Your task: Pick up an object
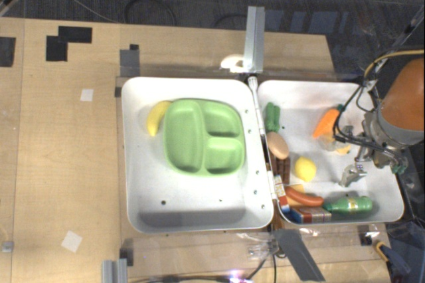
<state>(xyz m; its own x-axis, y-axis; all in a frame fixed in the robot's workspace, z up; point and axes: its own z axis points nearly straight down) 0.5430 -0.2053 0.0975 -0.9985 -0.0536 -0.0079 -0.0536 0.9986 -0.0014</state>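
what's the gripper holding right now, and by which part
Nothing visibly held: the gripper hangs over bare floor of the right bin, between the lemon and green bottle.

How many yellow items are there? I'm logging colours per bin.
2: a banana in the left bin, beside the green tray; a lemon in the right bin. Others may be hidden.

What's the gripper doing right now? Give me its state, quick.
Gripper: over the right bin, between the lemon and the bin's right wall; whether it is open or closed cannot be told, and nothing is seen held in it.
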